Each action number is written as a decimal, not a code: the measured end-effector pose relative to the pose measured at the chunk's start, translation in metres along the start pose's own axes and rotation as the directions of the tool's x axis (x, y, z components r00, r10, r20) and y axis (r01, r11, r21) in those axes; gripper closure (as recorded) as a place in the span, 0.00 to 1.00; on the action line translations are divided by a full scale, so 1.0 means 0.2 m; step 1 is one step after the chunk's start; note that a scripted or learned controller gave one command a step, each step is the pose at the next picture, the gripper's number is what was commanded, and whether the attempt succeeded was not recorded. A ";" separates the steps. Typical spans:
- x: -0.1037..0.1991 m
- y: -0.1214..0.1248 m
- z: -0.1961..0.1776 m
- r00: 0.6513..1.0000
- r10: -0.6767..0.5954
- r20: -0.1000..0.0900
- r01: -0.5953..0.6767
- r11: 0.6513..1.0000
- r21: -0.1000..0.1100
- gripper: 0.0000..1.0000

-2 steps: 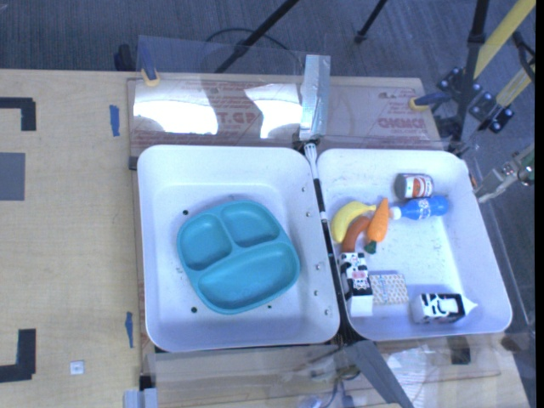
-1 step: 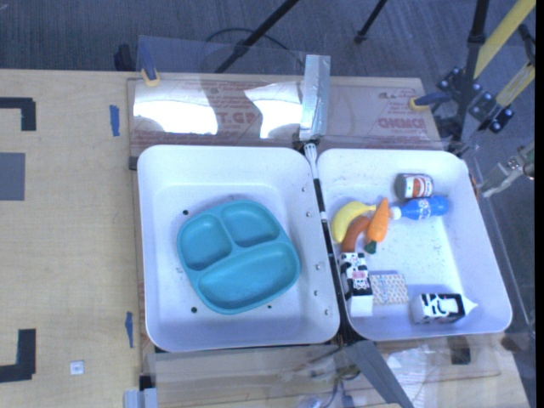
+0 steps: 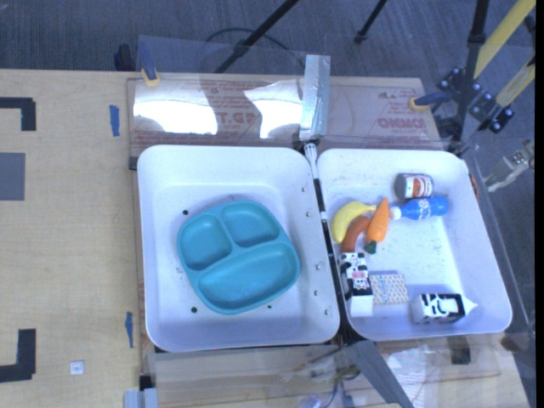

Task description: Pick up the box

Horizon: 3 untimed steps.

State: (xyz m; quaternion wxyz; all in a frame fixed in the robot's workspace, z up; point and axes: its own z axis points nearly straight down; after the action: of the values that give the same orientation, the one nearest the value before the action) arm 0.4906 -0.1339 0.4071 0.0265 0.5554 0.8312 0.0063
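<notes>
Box (image 3: pixel 388 289) lies flat in the right bin (image 3: pixel 489 228), toward that bin's front-left corner, its slightly longer side running left-right. A cow-print carton (image 3: pixel 356 277) touches its left edge, and a second carton (image 3: pixel 440 307) sits just beside it on the right. An approach from the right crosses that second carton first, so I'd come straight down. Tool state: cannot tell.

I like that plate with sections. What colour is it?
The divided plate is teal blue, seen in the camera view.
</notes>
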 end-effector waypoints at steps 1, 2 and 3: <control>-0.01 0.01 -0.05 1.000 0.000 0.005 0.000 1.000 -0.004 1.00; 0.06 -0.02 -0.15 0.991 -0.127 -0.036 0.128 0.991 0.030 1.00; -0.01 -0.05 -0.14 0.998 -0.045 -0.034 0.046 0.998 0.034 1.00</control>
State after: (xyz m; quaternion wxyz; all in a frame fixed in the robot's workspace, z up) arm 0.4808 -0.1390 0.4355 0.0033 0.5365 0.8439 0.0004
